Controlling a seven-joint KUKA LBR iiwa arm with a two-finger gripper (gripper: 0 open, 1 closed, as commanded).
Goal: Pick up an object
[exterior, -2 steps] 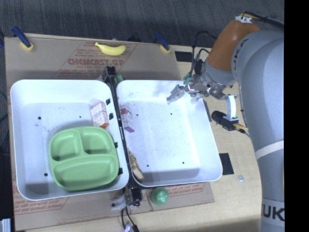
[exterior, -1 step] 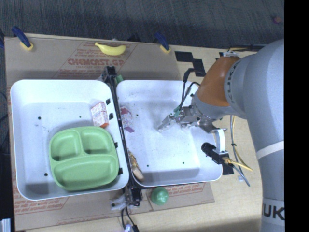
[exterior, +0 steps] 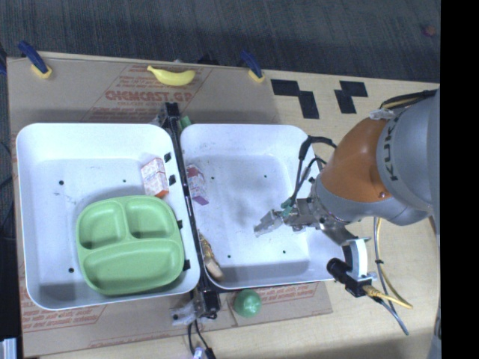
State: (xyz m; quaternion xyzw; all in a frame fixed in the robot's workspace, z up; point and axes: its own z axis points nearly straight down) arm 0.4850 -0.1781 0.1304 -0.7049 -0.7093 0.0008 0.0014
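My gripper (exterior: pixel 263 224) hovers low over the right side of the right bin (exterior: pixel 247 137), reaching in from the right below the orange wrist band. I see no object in it. A small pink and purple packet (exterior: pixel 196 185) lies against the right bin's left wall. A tan object (exterior: pixel 210 261) rests in that bin's front left corner. In the left bin (exterior: pixel 45 148) sit a green divided plate (exterior: pixel 131 244) and a small red and white carton (exterior: pixel 153 176). All of these are well to the left of the gripper.
A green ball (exterior: pixel 247 302) lies on the cardboard just in front of the right bin. A yellow banana (exterior: pixel 172 75) lies behind the bins. Blue clamps (exterior: pixel 34 58) hold the cardboard's back edge. Cables hang from the arm at the right.
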